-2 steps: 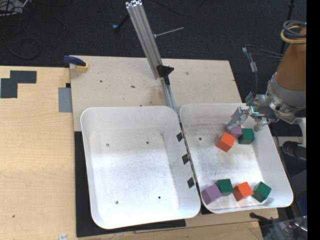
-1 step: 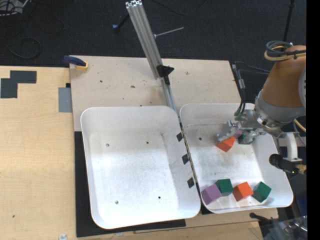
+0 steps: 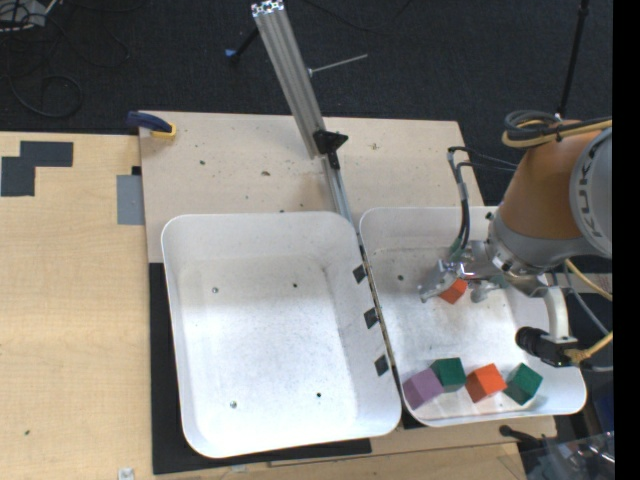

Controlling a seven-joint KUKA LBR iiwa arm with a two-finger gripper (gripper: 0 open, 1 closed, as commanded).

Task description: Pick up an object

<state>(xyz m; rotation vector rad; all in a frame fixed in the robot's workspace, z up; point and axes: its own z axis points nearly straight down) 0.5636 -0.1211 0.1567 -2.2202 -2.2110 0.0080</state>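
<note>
Two white bins sit side by side on the bench. In the right bin, the gripper hangs over the middle of the floor, nearer the far wall than the near rim, with an orange block at its tips. The block sits between the metal fingers, which look closed against it, though whether it is lifted off the floor cannot be told. Along the near rim of that bin lie four more blocks in a row: a purple block, a dark green block, another orange one and a green block by the near right corner. The left bin lies just beside.
</note>
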